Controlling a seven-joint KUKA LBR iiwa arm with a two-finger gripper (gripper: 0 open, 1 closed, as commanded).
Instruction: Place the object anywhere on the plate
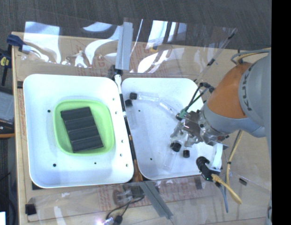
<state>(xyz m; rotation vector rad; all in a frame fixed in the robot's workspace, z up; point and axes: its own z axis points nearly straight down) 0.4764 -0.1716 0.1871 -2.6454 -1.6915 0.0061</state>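
While the dark ridged object (80,128) is lying flat on the green plate (59,110) in the left bin (35,163), the gripper (179,146) is being held low over the right bin (150,168), well apart from the plate and beyond the divider between the two bins. Whether its jaws are standing wide or narrow cannot be told, since the fingertips are being blurred against the white floor; nothing is being seen between them.

Judged from this layout, the task's thing is already being carried by the plate, so the main risk is being posed by any further reach toward the plate. Should the arm (239,102) be swept across the divider at this low height, the bin wall is likely being struck, or the plate is being nudged and the object slid off it. A second hazard is being presented by the loose cables (195,97) near the wrist, which could be caught on the rim of the right bin.
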